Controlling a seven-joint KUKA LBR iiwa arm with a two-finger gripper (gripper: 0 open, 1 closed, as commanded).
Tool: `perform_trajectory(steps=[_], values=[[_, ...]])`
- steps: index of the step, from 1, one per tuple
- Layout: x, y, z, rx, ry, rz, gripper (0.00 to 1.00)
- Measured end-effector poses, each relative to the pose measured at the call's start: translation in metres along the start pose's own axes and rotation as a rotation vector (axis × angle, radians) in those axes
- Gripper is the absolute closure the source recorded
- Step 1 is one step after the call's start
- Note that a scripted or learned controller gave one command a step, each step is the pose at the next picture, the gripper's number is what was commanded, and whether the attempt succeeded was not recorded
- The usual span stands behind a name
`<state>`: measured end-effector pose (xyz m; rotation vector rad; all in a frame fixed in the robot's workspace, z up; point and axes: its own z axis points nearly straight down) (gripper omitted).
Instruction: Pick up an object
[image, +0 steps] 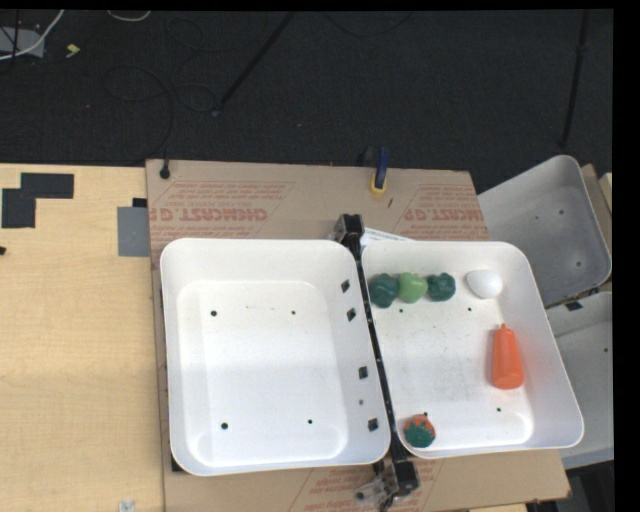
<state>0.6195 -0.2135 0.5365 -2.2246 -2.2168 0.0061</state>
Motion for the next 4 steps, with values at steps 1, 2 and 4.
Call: perform_trajectory(steps=[1, 2, 4], values=[[0.015, -0.032, 0.145, 0.014, 0.008, -0.001, 1.00], [-0.002, -0.100, 0.017, -0.014, -0.003, 0.000, 1.00], [0.004, -0.130, 0.028, -0.013, -0.003, -0.001, 1.00]])
